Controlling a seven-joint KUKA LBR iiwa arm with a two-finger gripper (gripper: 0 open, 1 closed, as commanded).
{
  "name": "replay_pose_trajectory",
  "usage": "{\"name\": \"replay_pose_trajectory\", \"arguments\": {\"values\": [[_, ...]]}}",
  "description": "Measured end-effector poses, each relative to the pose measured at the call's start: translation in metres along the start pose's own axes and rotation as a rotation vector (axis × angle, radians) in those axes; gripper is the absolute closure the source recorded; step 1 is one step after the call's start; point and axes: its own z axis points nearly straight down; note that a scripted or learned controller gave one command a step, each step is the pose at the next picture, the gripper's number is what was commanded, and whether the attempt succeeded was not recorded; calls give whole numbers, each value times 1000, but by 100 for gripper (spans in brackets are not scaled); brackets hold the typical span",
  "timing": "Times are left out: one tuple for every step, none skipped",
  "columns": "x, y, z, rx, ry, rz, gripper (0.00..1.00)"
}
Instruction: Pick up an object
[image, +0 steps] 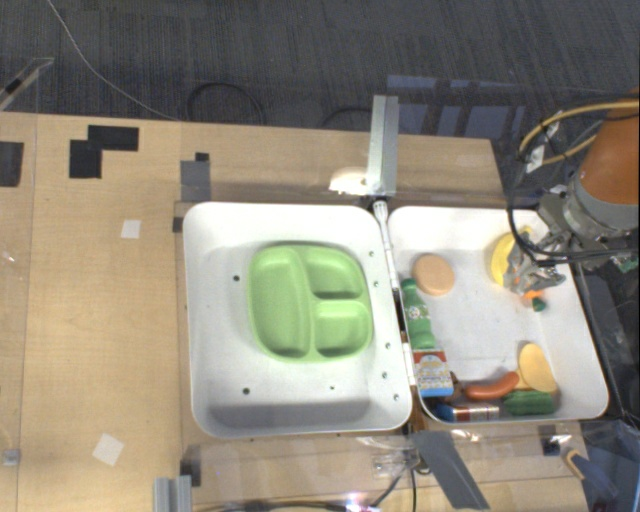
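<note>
The surface is pale wood and carries two shallow white bins set side by side, their inner rims touching along a central seam.

The left bin holds one item: a green divided tray with three compartments, lying flat near the middle of the bin.

The right bin holds the loose objects. Along its left wall lies a green bottle, lengthwise, with a red and white carton just below it. A tan round disc lies near the upper left of this bin, just beside the bottle's upper end. In the lower right corner sit a yellow oval piece, a red sausage-shaped piece and a green piece, close together; a dark marker-like item lies against the front wall.

The arm, grey with an orange band, enters from the right over the upper right corner of the right bin. Its gripper is low over that corner, directly beside a yellow object, which it partly covers. A small orange and green piece lies just below the gripper.

Gripper state: cannot be told; no object is seen to be held.
</note>
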Motion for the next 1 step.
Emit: {"name": "replay_pose_trajectory", "arguments": {"values": [[-18, -33, 47, 4, -7, -302, 100]]}}
